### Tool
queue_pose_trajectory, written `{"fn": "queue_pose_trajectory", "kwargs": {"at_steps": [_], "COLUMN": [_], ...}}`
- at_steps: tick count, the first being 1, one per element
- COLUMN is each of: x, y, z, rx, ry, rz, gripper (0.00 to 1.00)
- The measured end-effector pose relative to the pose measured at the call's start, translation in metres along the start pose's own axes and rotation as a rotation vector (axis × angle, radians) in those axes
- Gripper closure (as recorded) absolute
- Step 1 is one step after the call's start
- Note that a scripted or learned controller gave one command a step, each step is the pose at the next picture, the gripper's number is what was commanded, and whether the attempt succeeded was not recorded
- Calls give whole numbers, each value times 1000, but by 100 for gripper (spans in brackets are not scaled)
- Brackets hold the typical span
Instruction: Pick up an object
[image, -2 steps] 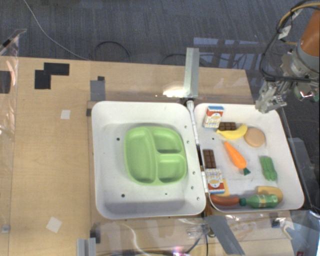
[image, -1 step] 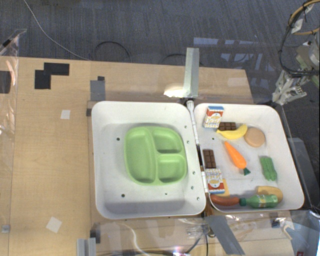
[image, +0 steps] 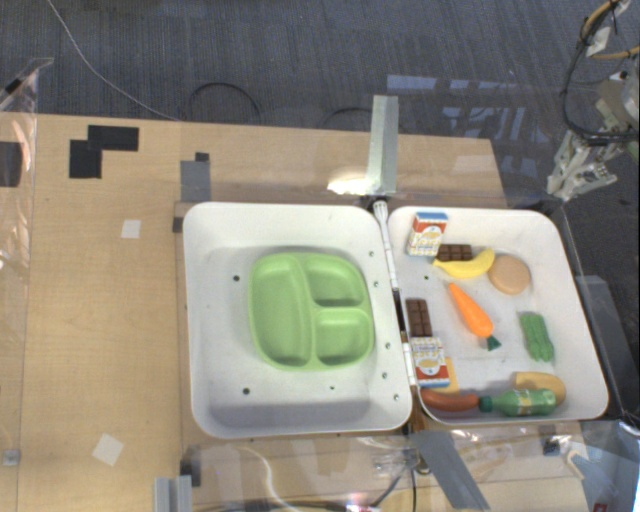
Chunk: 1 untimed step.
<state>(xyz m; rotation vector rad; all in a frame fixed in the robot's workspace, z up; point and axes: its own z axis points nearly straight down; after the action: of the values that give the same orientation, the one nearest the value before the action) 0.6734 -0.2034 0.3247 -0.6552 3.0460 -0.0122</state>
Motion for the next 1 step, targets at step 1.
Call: {"fn": "queue_pose_trajectory", "kwargs": {"at_steps": [1], "x": [-3], "y": [0], "z": [-15], "rx": [6], "ry": [-12], "rz": [0], "gripper": [100]}}
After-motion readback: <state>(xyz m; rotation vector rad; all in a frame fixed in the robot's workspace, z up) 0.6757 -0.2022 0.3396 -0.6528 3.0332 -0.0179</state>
